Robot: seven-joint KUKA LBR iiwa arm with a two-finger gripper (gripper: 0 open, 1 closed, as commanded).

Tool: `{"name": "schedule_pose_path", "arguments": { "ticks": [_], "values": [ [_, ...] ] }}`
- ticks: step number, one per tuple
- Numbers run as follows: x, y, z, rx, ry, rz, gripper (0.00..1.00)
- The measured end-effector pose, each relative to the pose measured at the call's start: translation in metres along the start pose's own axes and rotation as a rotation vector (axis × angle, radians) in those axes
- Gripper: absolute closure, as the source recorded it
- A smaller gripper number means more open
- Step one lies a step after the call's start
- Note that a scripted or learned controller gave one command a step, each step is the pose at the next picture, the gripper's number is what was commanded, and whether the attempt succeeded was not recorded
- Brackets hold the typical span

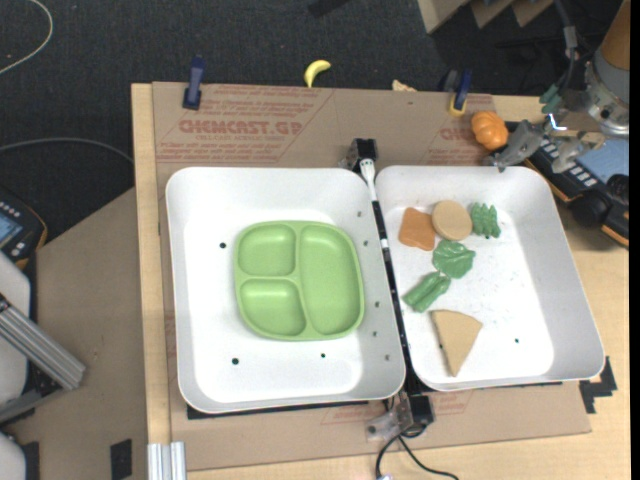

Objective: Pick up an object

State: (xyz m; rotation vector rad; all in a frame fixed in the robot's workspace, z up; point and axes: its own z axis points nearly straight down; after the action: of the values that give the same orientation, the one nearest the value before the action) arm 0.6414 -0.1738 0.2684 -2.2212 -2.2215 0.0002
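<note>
- Far left edge: a grey rail (40, 353) and a dark device (18, 230) are cut off by the frame; identity unclear.
- Surface (250, 133): brown cardboard sheet with red print, held by blue clamps (193, 83) along its far edge. A small yellow object (317, 71) lies just past that edge; too small to identify.
- Left bin (195, 268): holds one green divided plate (298, 280) with three compartments, lying flat near the middle.
- Seam: a black clip (365, 154) sits at the far end where the two bins meet; another fitting with cable (405, 418) at the near end, partly cut off by the bottom edge.
- Right bin (530, 298): objects cluster in its left half. Orange block (417, 228) touches a tan disc (451, 220); a dark green ridged piece (485, 219) sits just right of the disc. Below them a green leafy piece (453, 259), then a green elongated piece (426, 291), then a tan wedge (457, 339) nearest the camera.
- Orange round object (489, 129) rests on the surface outside the right bin, by its far corner.
- Tool (520, 148): upper right, outside the right bin near its far corner, well apart from the clustered objects. Arm largely cut off by the frame; cannot tell the tool's state, and nothing is seen in it.
</note>
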Motion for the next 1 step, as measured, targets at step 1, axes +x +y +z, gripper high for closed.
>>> {"name": "schedule_pose_path", "arguments": {
  "ticks": [1],
  "values": [
    [0.0386,-0.0924,0.1359,0.019,0.007,0.002,0.0]
  ]
}}
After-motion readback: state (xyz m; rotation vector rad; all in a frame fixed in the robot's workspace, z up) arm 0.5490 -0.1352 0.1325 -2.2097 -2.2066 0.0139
